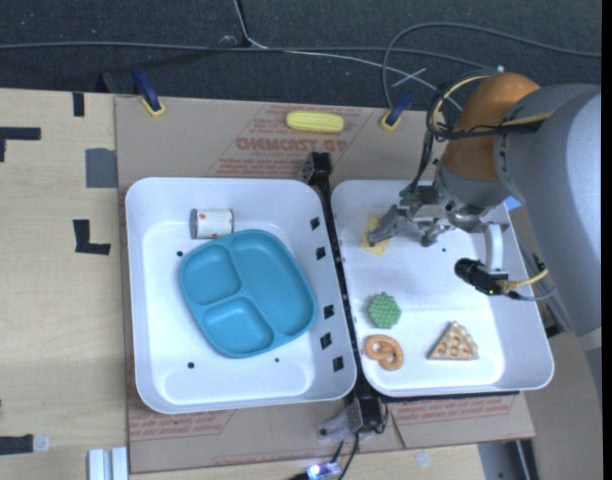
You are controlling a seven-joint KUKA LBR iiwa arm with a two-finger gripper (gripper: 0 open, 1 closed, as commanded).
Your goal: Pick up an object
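one yellow block (375, 239) lies in the right bin (521, 368), touching the left tip of the jaws (391, 226), which point left at it, but i cannot tell how wide they stand or whether they grip it.

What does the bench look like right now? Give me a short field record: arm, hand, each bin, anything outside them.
arm: reaches in from the right, over the right bin
hand: hand low at the right bin's upper left, by a small yellow piece
grasp: cannot tell
right bin items: green bumpy ball, pretzel, pizza slice
left bin items: blue divided plate, small can lying on its side
outside bins: yellow banana-shaped toy on the cardboard behind
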